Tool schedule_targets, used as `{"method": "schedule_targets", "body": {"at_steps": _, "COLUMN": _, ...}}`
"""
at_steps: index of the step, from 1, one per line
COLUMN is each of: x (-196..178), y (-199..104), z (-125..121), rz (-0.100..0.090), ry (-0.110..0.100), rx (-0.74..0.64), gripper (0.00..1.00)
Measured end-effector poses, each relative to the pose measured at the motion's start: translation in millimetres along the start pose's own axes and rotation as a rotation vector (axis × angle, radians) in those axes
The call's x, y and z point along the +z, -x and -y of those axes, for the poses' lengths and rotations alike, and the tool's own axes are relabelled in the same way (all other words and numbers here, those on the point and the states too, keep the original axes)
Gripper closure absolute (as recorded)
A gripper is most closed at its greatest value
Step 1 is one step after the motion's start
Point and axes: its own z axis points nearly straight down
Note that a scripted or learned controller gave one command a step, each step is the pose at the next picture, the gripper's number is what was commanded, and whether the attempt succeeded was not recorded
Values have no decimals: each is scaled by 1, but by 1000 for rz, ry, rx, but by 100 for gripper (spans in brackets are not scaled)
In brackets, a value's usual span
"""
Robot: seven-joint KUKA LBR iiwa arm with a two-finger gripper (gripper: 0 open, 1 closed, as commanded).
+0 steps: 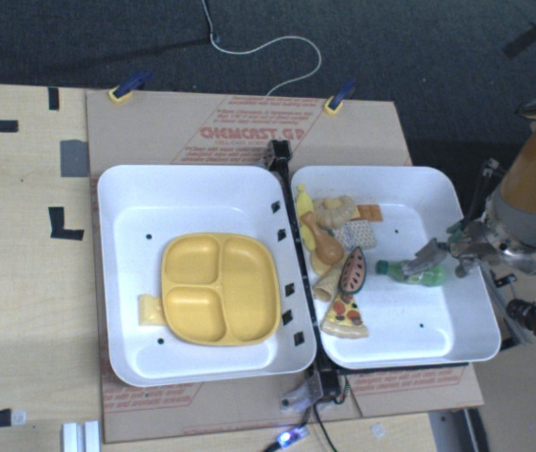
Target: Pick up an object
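The gripper (pixel 434 257) reached in from the right side of the right bin (pixel 437 342), low over its floor; directly at its tip lay a small green object (pixel 407 272), its long axis running roughly left to right, in line with the arm's approach; whether the fingers were spread or pressed together could not be told, and nothing showed the green piece pinched between them. The object lay just to the camera's left of the claw and touching or nearly touching it; the heap of toy food (pixel 338 252) sat farther left along the divider, well apart from the claw; the yellow divided plate (pixel 220 287) occupied the left bin (pixel 121 252), farthest away. The green piece seemed the likeliest target.
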Motion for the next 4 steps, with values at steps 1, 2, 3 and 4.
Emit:
{"method": "schedule_targets", "body": {"at_steps": 1, "x": 49, "y": -9, "z": 6, "rz": -1, "ry": -1, "rx": 0, "gripper": 0}}
{"method": "schedule_targets", "body": {"at_steps": 2, "x": 103, "y": -10, "z": 7, "rz": 1, "ry": 2, "rx": 0, "gripper": 0}}
{"method": "schedule_targets", "body": {"at_steps": 3, "x": 90, "y": -10, "z": 6, "rz": 1, "ry": 4, "rx": 0, "gripper": 100}}
{"method": "schedule_targets", "body": {"at_steps": 4, "x": 44, "y": -5, "z": -1, "rz": 2, "ry": 9, "rx": 0, "gripper": 100}}
